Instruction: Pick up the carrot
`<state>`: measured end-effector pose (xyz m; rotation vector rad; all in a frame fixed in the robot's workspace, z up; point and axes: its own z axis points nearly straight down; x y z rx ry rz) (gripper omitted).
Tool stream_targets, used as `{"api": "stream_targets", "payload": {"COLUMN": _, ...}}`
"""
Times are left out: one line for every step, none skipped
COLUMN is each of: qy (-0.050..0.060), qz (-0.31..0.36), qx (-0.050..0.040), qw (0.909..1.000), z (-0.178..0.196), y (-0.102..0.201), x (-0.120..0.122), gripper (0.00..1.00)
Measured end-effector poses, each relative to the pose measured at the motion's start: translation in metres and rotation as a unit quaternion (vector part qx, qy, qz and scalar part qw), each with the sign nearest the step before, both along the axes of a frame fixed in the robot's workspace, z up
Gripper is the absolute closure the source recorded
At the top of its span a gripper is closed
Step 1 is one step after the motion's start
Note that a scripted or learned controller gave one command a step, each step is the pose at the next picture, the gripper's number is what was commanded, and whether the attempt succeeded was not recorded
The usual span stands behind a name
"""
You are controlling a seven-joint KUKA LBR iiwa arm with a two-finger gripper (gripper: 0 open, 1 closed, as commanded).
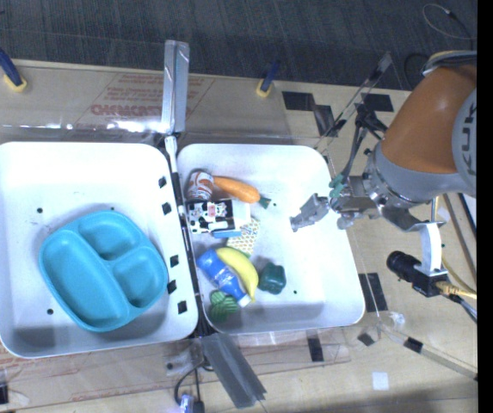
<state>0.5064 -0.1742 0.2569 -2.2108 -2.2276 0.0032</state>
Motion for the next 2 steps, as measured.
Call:
{"api": "stream_targets", "payload": {"qy": -0.001, "qz": 0.063, "qx": -0.0002, "qw": 0.9980, "z": -0.055, "y": 0.016, "x": 0.091, "gripper": 0.00}}
{"api": "stream_targets", "payload": {"qy": -0.001, "qz": 0.052, "qx": -0.0004, "qw": 0.9986, "z": -0.165, "y": 0.025, "x": 0.144, "gripper": 0.00}}
